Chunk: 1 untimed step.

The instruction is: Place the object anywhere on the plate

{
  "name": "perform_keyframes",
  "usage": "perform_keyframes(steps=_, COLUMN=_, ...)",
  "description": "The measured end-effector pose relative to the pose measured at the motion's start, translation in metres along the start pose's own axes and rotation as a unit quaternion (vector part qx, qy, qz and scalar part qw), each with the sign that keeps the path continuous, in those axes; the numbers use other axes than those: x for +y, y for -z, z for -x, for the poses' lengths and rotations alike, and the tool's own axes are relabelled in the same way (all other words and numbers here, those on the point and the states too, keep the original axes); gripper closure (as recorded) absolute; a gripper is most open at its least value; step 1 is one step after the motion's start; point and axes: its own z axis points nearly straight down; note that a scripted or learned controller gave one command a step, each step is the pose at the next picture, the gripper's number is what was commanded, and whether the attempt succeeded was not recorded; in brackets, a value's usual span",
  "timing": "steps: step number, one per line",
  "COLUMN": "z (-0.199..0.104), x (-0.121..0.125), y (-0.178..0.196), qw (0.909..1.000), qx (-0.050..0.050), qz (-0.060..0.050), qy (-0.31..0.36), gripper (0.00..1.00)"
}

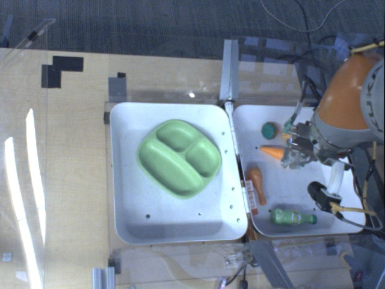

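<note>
Plate: your green divided plate point(179, 157) lies in the left bin point(129, 221).
Gripper: you see the gripper point(295, 156) low over the right bin point(271, 226), its tip at the carrot point(273, 153).
Fingers: you cannot tell their state.
Others: green ball point(269, 129), sausage point(257, 184), green bottle point(292, 217).

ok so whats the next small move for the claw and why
Probably a short drop onto the orange carrot and a close. The claw sits right at the carrot's thick end in the right bin, nothing is visibly gripped, and the green plate in the left bin carries nothing yet.
</note>
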Motion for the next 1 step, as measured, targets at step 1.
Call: perform_keyframes(steps=1, z=-0.0804, x=0.0289, y=-0.0003, qw=0.9982, qx=-0.001, qz=-0.001, qy=-0.060, gripper=1.00)
